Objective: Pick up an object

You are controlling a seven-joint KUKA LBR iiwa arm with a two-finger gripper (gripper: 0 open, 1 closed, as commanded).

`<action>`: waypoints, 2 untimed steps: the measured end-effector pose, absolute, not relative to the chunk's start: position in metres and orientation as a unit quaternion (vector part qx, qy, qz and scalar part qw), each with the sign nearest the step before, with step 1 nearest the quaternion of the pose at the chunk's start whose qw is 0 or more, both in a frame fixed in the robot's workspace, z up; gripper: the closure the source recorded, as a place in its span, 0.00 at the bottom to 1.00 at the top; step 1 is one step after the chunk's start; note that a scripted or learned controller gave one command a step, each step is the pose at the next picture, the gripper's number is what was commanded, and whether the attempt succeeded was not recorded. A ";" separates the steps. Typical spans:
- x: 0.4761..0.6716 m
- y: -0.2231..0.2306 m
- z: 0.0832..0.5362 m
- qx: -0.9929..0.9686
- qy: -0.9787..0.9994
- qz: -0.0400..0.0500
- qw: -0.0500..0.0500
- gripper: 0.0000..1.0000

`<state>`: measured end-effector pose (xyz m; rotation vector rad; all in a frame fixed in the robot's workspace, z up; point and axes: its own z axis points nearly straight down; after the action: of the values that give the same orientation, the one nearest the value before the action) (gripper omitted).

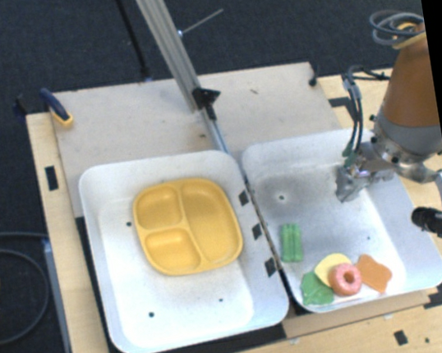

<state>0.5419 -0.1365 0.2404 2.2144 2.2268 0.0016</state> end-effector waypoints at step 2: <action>0.542 -0.038 0.244 0.704 0.710 0.002 0.001 1.00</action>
<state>0.5416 -0.0383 0.2444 2.2117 2.2293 0.0050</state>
